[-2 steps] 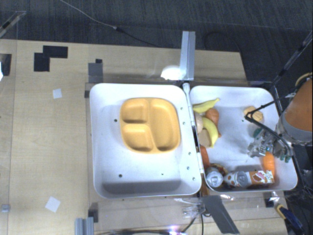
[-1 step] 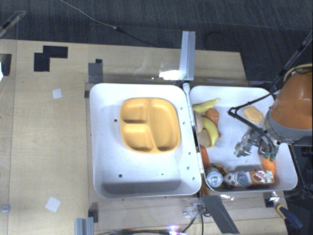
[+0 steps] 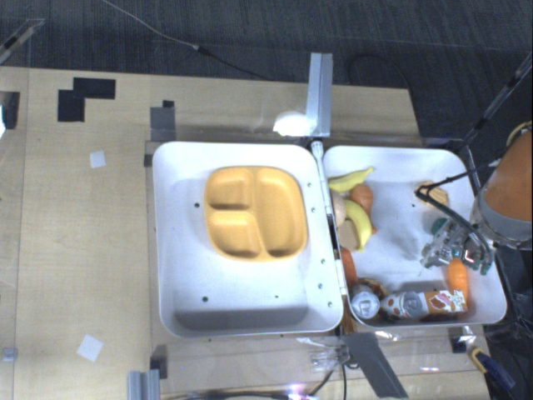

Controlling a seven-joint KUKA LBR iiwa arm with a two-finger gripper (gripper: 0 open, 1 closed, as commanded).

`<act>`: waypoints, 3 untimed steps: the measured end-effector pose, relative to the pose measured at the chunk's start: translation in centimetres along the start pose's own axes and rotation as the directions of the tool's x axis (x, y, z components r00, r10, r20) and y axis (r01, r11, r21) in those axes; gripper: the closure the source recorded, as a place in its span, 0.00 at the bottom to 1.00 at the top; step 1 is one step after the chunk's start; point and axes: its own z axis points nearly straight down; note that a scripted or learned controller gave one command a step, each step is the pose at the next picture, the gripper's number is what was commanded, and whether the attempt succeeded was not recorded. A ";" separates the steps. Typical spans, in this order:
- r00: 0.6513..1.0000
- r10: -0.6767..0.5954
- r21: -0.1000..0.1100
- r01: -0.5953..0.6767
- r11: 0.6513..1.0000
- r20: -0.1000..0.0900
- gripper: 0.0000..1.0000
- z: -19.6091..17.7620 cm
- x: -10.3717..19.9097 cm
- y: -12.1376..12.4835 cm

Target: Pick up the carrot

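Observation:
The carrot (image 3: 457, 276), a short orange piece, lies near the right wall of the right bin (image 3: 400, 161), just above the row of cans at the bin's front edge. My gripper (image 3: 450, 254) hangs low over the bin right at the carrot's upper left end, touching or nearly touching it. The grey arm with its orange band (image 3: 505, 192) reaches in from the right behind it. The gripper body hides how its tips sit around the carrot.
A yellow divided plate (image 3: 254, 212) sits in the left bin (image 3: 179, 248). Two bananas (image 3: 351, 179), an onion (image 3: 361, 196) and a potato (image 3: 348, 235) crowd the right bin's left side. Two cans (image 3: 365, 305) and a bottle (image 3: 446, 302) line its front.

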 end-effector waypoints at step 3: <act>0.993 0.121 -0.003 -0.121 0.993 0.009 1.00 2.0 1.6 -1.9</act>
